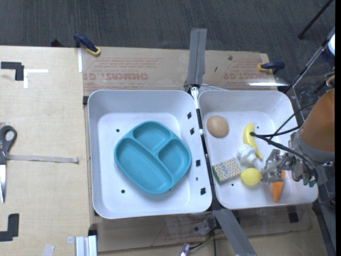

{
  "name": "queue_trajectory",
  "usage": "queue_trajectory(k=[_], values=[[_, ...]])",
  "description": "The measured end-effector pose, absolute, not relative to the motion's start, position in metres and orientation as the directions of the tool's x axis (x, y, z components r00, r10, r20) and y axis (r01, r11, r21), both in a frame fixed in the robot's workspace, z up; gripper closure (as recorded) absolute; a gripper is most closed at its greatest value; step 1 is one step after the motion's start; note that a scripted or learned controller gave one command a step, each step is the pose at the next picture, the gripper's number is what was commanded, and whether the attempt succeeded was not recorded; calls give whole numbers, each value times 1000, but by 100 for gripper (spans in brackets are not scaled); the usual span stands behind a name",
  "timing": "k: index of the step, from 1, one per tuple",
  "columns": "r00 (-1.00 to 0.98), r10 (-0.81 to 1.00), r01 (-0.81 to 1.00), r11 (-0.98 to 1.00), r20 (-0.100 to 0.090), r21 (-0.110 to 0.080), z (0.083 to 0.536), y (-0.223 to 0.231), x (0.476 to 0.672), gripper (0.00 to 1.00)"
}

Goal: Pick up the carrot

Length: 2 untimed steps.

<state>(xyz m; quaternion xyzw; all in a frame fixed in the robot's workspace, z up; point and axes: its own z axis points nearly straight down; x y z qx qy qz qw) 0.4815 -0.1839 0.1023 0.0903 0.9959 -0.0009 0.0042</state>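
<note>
The carrot (pixel 277 191) is a small orange cone lying near the front right corner of the right bin (pixel 234 200), its tip pointing toward the front edge. My gripper (pixel 275 169) reaches in from the right and sits directly over the carrot's thick end, hiding that part. The grey arm with its orange band (pixel 322 122) rises behind it at the right edge.
Close on the carrot's left are a yellow lemon (pixel 250 176), a white object (pixel 246 154) and a speckled green block (pixel 227 169). A banana (pixel 249 136) and a tan ball (pixel 217 126) lie farther back. The left bin (pixel 101 159) holds a blue divided plate (pixel 153 157).
</note>
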Motion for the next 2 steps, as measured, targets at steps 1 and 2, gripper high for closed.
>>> queue_trajectory(k=[1, 2], values=[[-999, 35, 35, 999, -5, 0, 181, -138, 480, 100], [-995, -97, -97, 995, -6, -2, 228, -182, 480, 100]])
